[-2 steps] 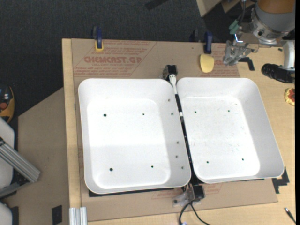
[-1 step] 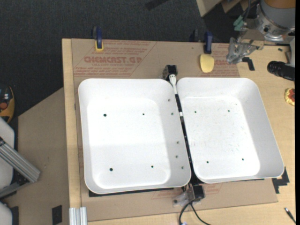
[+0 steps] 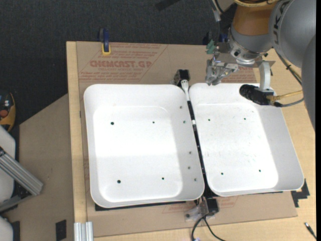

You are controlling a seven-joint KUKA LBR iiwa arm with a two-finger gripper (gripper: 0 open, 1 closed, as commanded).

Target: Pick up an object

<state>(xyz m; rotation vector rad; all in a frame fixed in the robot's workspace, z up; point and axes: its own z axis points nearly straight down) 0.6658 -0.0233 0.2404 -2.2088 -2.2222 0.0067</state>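
Note:
My gripper [image 3: 214, 77] hangs under the grey arm with its orange band [image 3: 253, 19], over the far left corner of the right white bin [image 3: 281, 134]. It is small and partly in the wrist's shadow. A black part on a white bracket [image 3: 255, 94] sticks out from the wrist over the right bin's far edge, with a cable trailing right. The left white bin [image 3: 95, 134] lies beside it; both bin floors show small dark dots.
The bins sit on a cardboard sheet [image 3: 130, 59] with red print, on a wooden bench. A blue and yellow clamp [image 3: 105, 40] holds the sheet's far edge. Black clips [image 3: 181, 77] join the bins along the middle seam. Metal framing [image 3: 20, 174] stands at the left.

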